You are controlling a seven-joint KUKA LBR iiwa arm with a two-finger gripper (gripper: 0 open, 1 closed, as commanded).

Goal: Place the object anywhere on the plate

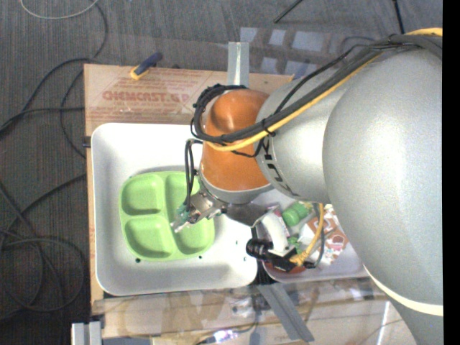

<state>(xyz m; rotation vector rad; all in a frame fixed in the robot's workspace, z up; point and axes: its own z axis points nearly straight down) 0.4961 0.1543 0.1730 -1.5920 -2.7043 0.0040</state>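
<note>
A light green divided plate (147,192) lies in the left white bin (115,157), slightly right of the bin's middle. My gripper (185,220) hangs over the plate's right side, above the ridge between its two right compartments. A small pale, greenish bit shows at the gripper's tip, and I cannot tell what it is. The orange band and the grey arm hide the area just right of the plate.
The right bin (352,264) is mostly hidden under the arm. At its near-left part I see a green object (295,213), a brown and white patterned object (333,236) and a red rim (284,272). A cardboard sheet (136,99) lies behind the left bin.
</note>
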